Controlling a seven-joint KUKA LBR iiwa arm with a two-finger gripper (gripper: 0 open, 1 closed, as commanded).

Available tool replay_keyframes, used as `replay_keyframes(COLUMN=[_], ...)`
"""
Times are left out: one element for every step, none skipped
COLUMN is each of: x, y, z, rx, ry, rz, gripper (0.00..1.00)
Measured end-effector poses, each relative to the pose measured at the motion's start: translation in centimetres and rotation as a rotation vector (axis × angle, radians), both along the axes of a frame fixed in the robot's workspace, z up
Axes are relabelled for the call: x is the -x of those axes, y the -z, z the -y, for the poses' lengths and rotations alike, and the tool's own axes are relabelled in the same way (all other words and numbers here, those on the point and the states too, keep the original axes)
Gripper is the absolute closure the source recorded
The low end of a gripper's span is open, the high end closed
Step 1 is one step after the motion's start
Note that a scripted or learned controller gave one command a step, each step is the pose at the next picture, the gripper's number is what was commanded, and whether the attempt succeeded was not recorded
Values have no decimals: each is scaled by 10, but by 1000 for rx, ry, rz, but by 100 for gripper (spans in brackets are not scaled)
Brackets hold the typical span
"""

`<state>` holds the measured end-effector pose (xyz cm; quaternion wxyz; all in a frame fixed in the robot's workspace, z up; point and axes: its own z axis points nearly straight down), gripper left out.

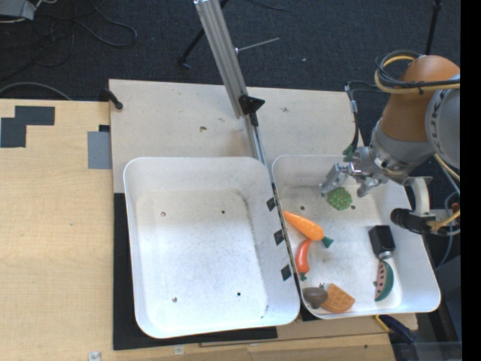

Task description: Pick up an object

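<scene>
My gripper [349,183] hangs over the far part of the right bin [425,304], its two fingers spread apart and open. Just below and between the fingertips lies a small green bumpy ball [340,199], touching the bin floor; the fingers are not closed on it. Nearer the bin's left wall lie an orange carrot [304,225] and a red chili pepper [303,256]. A black block [382,239] and a watermelon slice [384,281] lie at the right side. A waffle piece [339,300] and a brown lump [316,296] sit at the near edge.
The left bin [135,173] stands beside the right one, the two meeting along a shared rim with black clips [278,237]. A slanted metal rail [228,59] rises behind the bins. The wooden bench top [52,224] stretches to the left.
</scene>
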<state>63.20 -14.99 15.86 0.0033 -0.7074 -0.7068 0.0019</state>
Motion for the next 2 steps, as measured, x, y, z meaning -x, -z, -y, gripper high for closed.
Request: replay_keyframes(x=[5,4], y=[50,36], z=[8,9], rx=[1,1], ry=[0,4], rz=[0,4], gripper=[0,100])
